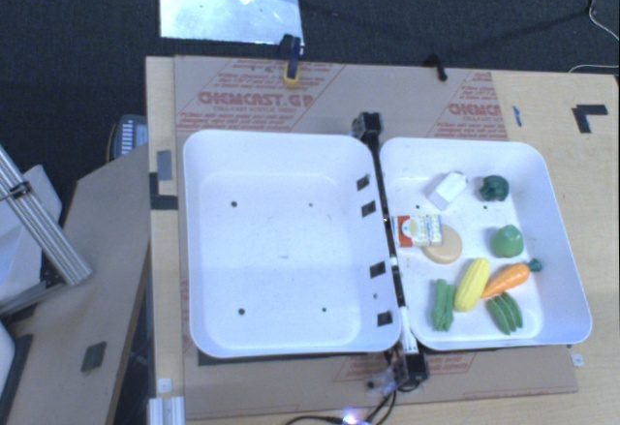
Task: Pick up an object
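Glossy plastic corn cob [472, 284] beside possibly rubbery carrot [508, 279]

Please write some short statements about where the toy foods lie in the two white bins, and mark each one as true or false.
1. All the toy foods lie in the right bin. True.
2. The carrot lies in the left bin. False: it lies in the right bin, beside the yellow corn.
3. The white block is nearer the far edge of the bin than the corn is. True.
4. The small printed packet lies apart from the round tan disc. False: the packet lies partly over the disc.
5. The dark green broccoli sits farther from the camera than the light green pepper. True.
6. The corn is red. False: it is yellow.
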